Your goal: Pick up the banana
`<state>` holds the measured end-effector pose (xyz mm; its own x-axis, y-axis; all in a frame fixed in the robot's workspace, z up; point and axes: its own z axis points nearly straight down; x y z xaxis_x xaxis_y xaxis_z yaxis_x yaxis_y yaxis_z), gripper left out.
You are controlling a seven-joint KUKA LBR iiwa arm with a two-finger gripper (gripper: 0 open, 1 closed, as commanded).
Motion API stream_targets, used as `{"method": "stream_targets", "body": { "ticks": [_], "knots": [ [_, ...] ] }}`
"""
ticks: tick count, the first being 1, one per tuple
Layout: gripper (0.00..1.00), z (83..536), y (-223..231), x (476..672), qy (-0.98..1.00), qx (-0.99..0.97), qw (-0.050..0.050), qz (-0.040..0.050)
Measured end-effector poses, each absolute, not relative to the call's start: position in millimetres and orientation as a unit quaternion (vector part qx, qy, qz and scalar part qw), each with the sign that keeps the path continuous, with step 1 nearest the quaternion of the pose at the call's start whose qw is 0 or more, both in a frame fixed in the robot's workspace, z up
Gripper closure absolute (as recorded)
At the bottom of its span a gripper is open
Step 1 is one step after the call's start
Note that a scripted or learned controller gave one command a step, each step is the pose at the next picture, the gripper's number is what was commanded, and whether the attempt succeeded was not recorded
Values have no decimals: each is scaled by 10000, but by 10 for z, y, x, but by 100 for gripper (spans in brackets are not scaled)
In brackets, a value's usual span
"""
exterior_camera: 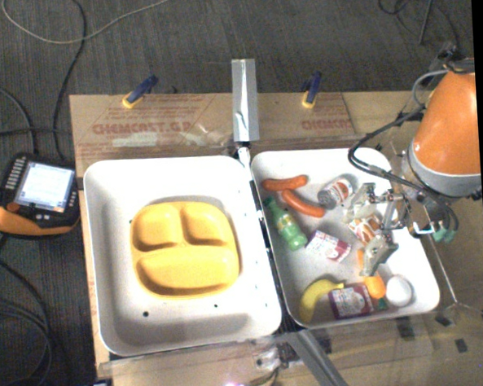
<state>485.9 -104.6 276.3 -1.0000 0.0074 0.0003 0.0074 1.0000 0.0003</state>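
Observation:
The yellow banana [316,294] lies curved at the near edge of the right bin [431,287], touching a maroon pouch [350,301] on its right. My gripper [378,249] hangs over the right half of that bin, above a snack packet [366,225]. It stands right of and beyond the banana, well apart from it. Nothing of the banana is under it. The orange-banded wrist [448,130] reaches in from the right.
The right bin also holds two sausages [301,202], a green bottle [289,229], a small can [335,194], a pink-and-white packet [326,246], an orange item [374,286] and a white ball [398,291]. A yellow compartment plate [185,247] lies in the left bin [110,318].

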Motion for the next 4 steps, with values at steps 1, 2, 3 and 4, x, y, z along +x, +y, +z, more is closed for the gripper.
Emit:
{"method": "stream_targets", "body": {
  "ticks": [1,2,3,4],
  "knots": [
    [0,1810,-240,4998,-10000,-91,24,-14],
    [0,2484,-893,5632,-9995,324,4,0],
    [0,2475,-673,5240,-9981,-609,14,-11],
    [0,1810,-465,4842,-9963,855,26,-7]
  ]
}}
